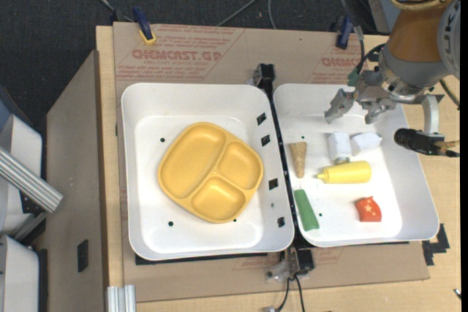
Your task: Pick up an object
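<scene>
My gripper (356, 107) hangs over the back of the right bin (420, 208), its two grey fingers spread apart with nothing between them. Below it in that bin lie a white cylinder (338, 145) and a white block (366, 140). A yellow mustard bottle (345, 173) lies in the bin's middle. A tan ice-cream cone (298, 158) lies to the left of the bottle, a green stick (306, 209) rests near the front left corner, and a small red object (369, 210) sits at the front right.
The left bin (139, 223) holds a yellow divided plate (210, 171). A black divider with clips (275, 157) runs between the bins. Blue clamps (143, 25) hold the cardboard sheet at the back.
</scene>
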`<action>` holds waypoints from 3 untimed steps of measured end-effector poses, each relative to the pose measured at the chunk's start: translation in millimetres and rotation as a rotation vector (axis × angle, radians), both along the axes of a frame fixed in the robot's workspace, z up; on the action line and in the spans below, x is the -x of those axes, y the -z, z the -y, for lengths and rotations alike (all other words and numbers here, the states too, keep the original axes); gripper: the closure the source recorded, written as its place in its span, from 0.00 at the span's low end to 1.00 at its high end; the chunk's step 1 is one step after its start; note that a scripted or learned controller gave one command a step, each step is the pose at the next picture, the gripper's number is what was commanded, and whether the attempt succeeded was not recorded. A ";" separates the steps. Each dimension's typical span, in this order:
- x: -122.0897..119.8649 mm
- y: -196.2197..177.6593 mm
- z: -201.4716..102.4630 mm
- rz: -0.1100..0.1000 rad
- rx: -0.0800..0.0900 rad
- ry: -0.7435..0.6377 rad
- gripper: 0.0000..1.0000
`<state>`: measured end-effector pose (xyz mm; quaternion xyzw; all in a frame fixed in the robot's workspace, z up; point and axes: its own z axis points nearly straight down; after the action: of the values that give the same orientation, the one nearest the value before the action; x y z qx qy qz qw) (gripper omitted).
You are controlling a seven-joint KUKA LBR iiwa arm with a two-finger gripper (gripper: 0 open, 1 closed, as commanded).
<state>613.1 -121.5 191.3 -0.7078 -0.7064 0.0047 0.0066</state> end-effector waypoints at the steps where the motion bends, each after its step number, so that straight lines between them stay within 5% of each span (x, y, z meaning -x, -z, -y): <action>1: -2.7 -9.2 -0.6 0.015 0.001 -0.003 0.00; 2: -5.5 35.9 -8.3 0.011 0.001 -0.004 0.00; 3: -14.4 89.1 -2.1 0.035 0.011 -0.004 0.00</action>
<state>627.5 -119.5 102.2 -0.7064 -0.7077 -0.0037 -0.0095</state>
